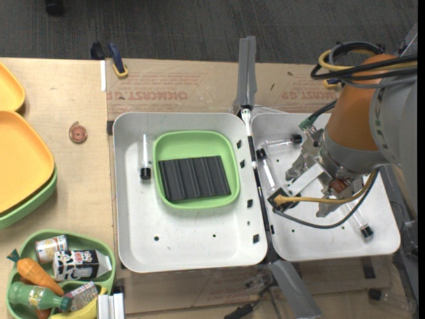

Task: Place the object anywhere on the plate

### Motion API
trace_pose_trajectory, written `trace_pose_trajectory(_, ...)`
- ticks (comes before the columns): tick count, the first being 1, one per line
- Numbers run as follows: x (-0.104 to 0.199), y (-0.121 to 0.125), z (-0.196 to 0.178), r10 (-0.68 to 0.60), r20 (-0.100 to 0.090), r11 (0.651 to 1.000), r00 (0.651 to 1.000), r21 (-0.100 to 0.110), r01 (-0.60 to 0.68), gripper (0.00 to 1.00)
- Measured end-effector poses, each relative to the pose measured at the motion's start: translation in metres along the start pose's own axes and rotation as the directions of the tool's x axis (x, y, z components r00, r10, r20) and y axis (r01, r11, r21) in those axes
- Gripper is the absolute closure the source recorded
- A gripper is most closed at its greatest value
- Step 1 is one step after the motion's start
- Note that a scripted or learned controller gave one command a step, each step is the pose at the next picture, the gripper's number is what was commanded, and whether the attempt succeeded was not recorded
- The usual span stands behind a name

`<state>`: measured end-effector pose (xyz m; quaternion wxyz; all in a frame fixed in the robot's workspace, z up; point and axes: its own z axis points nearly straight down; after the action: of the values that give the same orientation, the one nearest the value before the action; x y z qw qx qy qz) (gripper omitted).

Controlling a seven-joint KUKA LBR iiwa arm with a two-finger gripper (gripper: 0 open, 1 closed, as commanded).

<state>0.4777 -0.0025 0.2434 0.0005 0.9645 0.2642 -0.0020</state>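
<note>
A green square plate (229,148) lies in the left white bin (192,251). A dark grey ribbed slab (196,178) rests flat in the middle of it. My gripper (313,188) hangs low over the right bin (378,241), well to the right of the plate. Its two grey fingers (299,170) stand spread apart and I see nothing between them. A yellow and black cable (295,198) loops beneath the wrist.
A white marker with a black cap (144,155) lies left of the plate in the left bin. Thin clear pens (362,226) lie in the right bin. On the bench at far left are yellow plates (23,165) and a green bowl of toy food (60,271).
</note>
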Motion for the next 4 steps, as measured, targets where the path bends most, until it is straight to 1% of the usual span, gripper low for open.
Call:
trace_pose_trajectory(1,0.030,-0.053,0.028,-0.021,0.003,1.000,1.000,0.002,0.021,0.00)
trace_pose_trajectory(2,0.038,-0.067,0.053,0.000,0.003,1.000,1.000,0.002,0.000,0.00)
trace_pose_trajectory(3,-0.012,0.019,0.053,0.111,0.002,0.994,0.994,0.002,-0.111,0.00)
trace_pose_trajectory(4,0.030,-0.053,0.053,0.194,0.001,0.981,0.981,0.001,-0.194,0.00)
